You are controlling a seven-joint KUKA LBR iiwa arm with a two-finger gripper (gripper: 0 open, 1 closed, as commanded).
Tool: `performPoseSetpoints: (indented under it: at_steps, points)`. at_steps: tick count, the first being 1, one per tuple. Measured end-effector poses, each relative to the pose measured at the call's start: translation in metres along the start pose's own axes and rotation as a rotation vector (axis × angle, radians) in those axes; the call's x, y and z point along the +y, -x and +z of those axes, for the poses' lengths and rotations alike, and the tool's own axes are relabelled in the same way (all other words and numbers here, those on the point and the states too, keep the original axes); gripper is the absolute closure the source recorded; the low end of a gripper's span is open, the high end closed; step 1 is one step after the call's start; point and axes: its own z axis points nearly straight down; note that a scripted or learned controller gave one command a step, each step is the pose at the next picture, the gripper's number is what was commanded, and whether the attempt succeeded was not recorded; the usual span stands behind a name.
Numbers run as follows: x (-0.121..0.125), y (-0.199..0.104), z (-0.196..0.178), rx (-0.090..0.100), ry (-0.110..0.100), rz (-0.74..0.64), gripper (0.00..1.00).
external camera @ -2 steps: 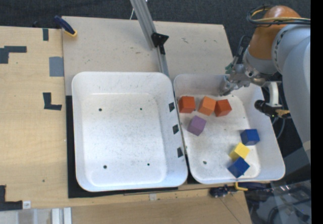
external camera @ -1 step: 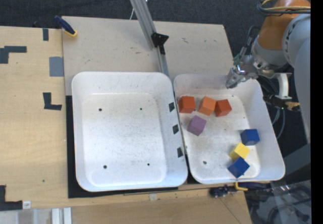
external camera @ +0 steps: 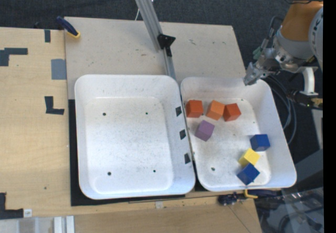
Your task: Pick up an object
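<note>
Hovering: gripper [external camera: 252,78] hangs over the far right corner of the right bin [external camera: 276,105], at its rim; it is apart from all the blocks
Claw state: cannot be told; the tip is small and blurred; nothing is seen held at it
Arm: grey, with the orange band [external camera: 300,19] above the wrist; it comes in from the right edge of the view
Right bin, far row: orange-red block [external camera: 195,108], orange block [external camera: 215,109] and red block [external camera: 231,112] stand in 1 line; the orange one and the red one touch, the orange-red one is just beside them
Purple block [external camera: 205,130]: just in front of that row, near the inner wall of the bin
Near right corner: blue block [external camera: 260,141], yellow block [external camera: 251,157] and dark blue block [external camera: 248,173]; the yellow one lies between the 2 blue ones and touches the dark blue one
Left bin [external camera: 84,122]: white, with small dark specks on its floor; it touches the right bin along the middle
Bench: metal rail [external camera: 147,9] runs at a slant from the top to the place where the 2 bins meet
</note>
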Motion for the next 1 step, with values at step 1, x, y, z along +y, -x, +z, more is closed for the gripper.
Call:
performPoseSetpoints:
  at_steps: [1]
  points:
    - [0.0003, -0.0006, 0.0007, 0.001, -0.004, -0.001, 1.0]
